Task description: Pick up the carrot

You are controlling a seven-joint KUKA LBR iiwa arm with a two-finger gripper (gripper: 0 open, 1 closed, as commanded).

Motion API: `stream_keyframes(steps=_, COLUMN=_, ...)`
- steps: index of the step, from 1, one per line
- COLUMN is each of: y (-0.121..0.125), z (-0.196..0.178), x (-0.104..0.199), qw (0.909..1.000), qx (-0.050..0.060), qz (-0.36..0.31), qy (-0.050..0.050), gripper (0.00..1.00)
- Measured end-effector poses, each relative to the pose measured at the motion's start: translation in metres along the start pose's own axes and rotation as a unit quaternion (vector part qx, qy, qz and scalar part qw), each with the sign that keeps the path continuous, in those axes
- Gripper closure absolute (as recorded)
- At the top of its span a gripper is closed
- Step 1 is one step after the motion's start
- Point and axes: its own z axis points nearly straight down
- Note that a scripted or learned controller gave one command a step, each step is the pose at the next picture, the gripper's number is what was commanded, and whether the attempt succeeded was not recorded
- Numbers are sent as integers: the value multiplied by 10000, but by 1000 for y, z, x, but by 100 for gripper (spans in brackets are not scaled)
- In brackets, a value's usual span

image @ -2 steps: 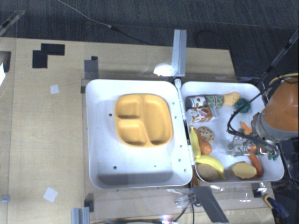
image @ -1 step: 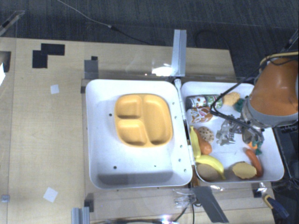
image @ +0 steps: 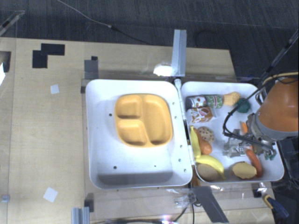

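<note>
Looking down on your table, the tool (image: 246, 146) hangs low in the right bin (image: 280, 171), directly beside the carrot (image: 254, 158) lying near that bin's front right corner; whether it is spread or pinching cannot be told. A yellow divided plate (image: 141, 119) fills the left bin (image: 100, 139).

The pale wooden bench (image: 42, 139) is showing black block marks at its far left. Two shallow white plastic bins are lying on it: the left bin (image: 100, 125) is carrying a yellow three-part plastic plate (image: 141, 119), and the right bin (image: 275, 171) is showing a yellow banana (image: 205, 159), a slim orange carrot (image: 253, 158), a speckled brown cookie (image: 205, 134) and a teal round toy (image: 243, 106). The grey arm's orange band (image: 280, 108) is glowing at the right.
</note>
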Motion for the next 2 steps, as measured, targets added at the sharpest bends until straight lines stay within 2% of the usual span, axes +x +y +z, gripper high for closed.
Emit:
stream_keyframes(steps=1, y=43, z=-98, x=-3, qw=9970, qx=3, qz=-770, qy=-7, gripper=100)
stream_keyframes(steps=2, y=90, z=-118, x=3, qw=9924, qx=-14, qz=-1233, qy=20, gripper=100)
